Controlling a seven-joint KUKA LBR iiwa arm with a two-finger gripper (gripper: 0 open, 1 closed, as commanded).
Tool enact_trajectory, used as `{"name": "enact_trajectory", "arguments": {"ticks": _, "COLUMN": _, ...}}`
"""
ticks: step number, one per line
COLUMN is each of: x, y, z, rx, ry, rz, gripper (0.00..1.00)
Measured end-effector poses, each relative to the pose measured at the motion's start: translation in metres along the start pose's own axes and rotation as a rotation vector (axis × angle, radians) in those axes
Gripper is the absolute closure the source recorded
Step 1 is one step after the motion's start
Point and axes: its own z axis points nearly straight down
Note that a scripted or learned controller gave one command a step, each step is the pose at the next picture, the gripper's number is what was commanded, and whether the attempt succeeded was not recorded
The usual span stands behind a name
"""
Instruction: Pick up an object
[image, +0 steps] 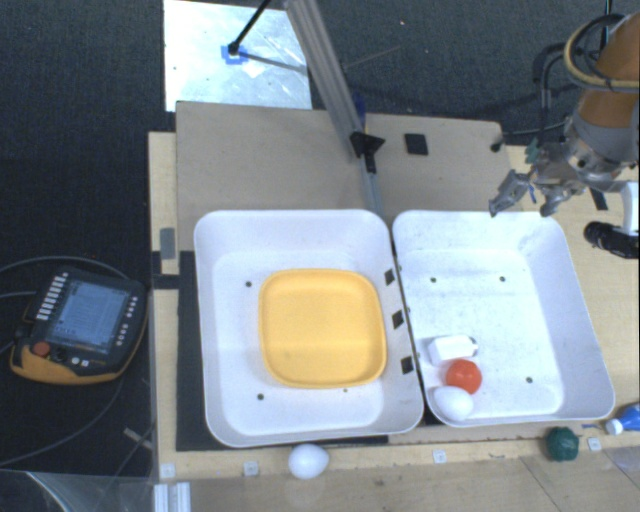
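L bin holds a plate at centre. In the R bin, near-left corner, a block, ball and egg are clustered front to back (touching or nearly so). Gripper is placed above the R bin's far edge. Another egg is found on the bench before the L bin.

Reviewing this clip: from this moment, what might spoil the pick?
1. The orange ball, white block and white egg sit bunched in the right bin's near-left corner; closing on one would probably nudge the others.
2. They lie against the bin wall, leaving little room.
3. The gripper hovers at the far rim, with open jaws.
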Motion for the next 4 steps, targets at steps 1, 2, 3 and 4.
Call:
{"name": "enact_trajectory", "arguments": {"ticks": 1, "x": 0.003, "y": -0.008, "z": 0.046, "rx": -0.002, "ry": 0.000, "rz": 0.000, "gripper": 0.00}}
{"name": "enact_trajectory", "arguments": {"ticks": 2, "x": 0.000, "y": -0.011, "z": 0.108, "rx": 0.000, "ry": 0.000, "rz": 0.000, "gripper": 0.00}}
{"name": "enact_trajectory", "arguments": {"ticks": 3, "x": 0.000, "y": -0.009, "z": 0.094, "rx": -0.006, "ry": -0.002, "rz": -0.001, "gripper": 1.00}}
{"name": "enact_trajectory", "arguments": {"ticks": 4, "x": 0.004, "y": -0.017, "z": 0.038, "rx": -0.010, "ry": -0.002, "rz": 0.000, "gripper": 1.00}}
